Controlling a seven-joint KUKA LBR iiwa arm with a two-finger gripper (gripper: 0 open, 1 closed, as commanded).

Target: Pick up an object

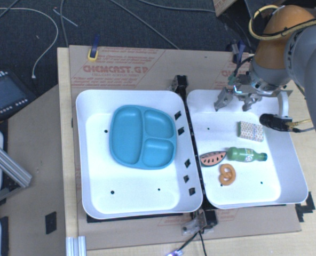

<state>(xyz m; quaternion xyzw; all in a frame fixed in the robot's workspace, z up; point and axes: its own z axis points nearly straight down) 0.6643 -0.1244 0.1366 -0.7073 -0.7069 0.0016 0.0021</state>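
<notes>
Hand [235, 102] poised over the far edge of the right bin [286, 188], fingers spread apart with nothing between them, grey arm [302, 41] and its orange band entering from the table's far right corner. Inside that right bin: patterned square packet [251, 130] near the right wall, green bottle [245, 154] lying on its side toward the middle, watermelon slice [213, 158] just beside the bottle's base close to the left wall, pretzel [227, 174] near both, toward the near edge. All four well apart from the hand. In the left bin [94, 191], a blue divided plate [143, 136] resting flat around the centre.
</notes>
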